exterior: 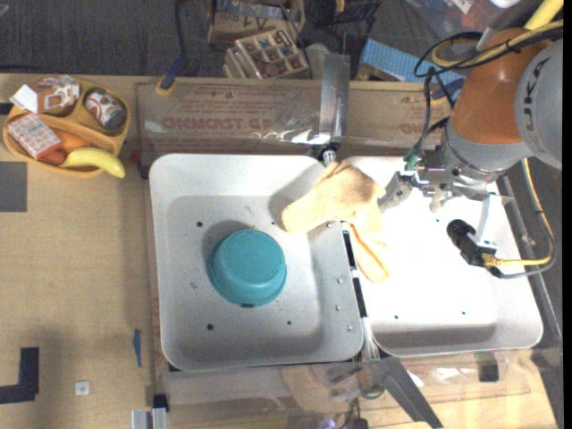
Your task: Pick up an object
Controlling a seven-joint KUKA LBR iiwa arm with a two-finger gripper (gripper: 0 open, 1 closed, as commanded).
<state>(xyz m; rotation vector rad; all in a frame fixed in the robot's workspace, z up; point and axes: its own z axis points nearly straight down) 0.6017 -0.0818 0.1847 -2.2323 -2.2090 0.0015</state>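
A tan, floppy cloth-like object [332,200] lies across the wall between the two bins, with a strip of it trailing down into the right bin. A teal bowl [248,267] sits upside down in the left bin [179,239]. My gripper [407,189] hangs over the upper left part of the right bin [465,320], just right of the tan object's right edge. The view from above does not show whether it touches or holds the tan object. The grey arm with its orange band [496,88] reaches in from the upper right.
A black part with a yellow cable [474,244] hangs below the wrist over the right bin. A yellow tray [63,132] with a banana and packets sits on the bench at far left. A cardboard strip [241,119] runs behind the bins.
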